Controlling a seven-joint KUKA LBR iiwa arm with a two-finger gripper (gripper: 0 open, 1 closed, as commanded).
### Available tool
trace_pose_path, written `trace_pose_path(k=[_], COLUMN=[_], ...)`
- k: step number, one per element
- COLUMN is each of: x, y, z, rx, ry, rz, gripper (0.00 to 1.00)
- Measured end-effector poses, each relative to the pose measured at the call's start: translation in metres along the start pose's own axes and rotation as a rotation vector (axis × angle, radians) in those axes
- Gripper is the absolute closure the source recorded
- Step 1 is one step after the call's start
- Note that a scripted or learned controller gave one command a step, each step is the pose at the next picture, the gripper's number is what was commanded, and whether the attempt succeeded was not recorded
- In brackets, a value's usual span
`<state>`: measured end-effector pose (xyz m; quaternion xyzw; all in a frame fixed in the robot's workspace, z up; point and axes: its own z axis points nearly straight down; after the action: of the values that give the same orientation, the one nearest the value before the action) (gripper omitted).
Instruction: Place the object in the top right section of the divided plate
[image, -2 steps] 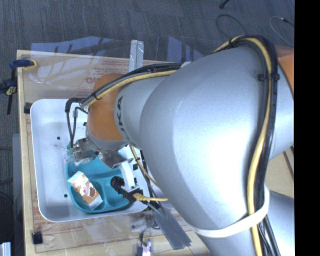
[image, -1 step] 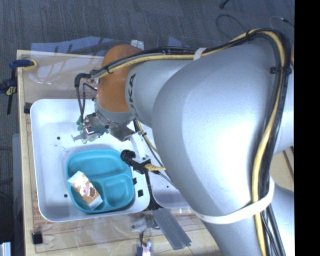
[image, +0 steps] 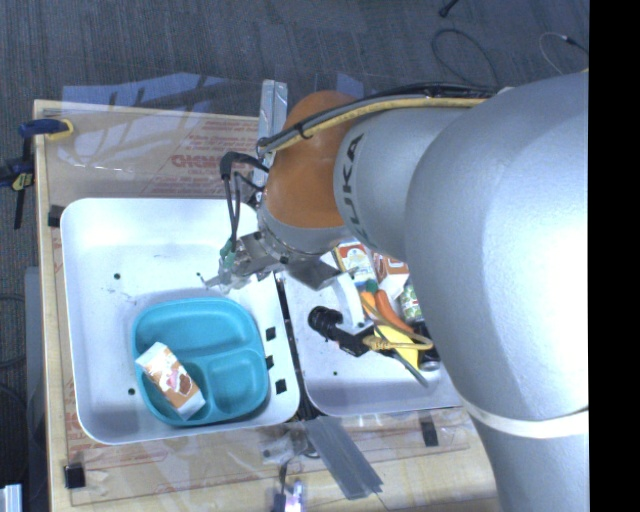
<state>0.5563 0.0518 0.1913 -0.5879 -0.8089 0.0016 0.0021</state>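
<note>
**While the grey arm (image: 500, 250) is reaching in, a little box (image: 168, 378) is lying on the blue plate (image: 200, 325)**

The cardboard box is resting in the smooth plastic plate's lower left part. The tool (image: 232, 268) is hanging by the plate's top right rim. I cannot tell if it is spread or pressed together. Letters "UKA" are showing on the arm.

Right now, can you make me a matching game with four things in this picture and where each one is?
Things:
1. blue divided plate
2. small carton
3. heap of colourful packets
4. blue clamp

Places:
A. in the right bin
B. at the bench's far left corner, outside both bins
C. on the floor of the left bin
D. in the plate's lower left section

Pairs: 1-C, 2-D, 3-A, 4-B.
</note>
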Motion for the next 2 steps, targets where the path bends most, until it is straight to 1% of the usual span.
trace_pose_path(k=[1, 2], x=[-0.057, -0.130], y=[-0.014, -0.033], z=[0.001, -0.001], rx=[0.001, -0.004], ry=[0.000, -0.002], rz=[-0.305, -0.279], gripper=[1.00, 1.00])
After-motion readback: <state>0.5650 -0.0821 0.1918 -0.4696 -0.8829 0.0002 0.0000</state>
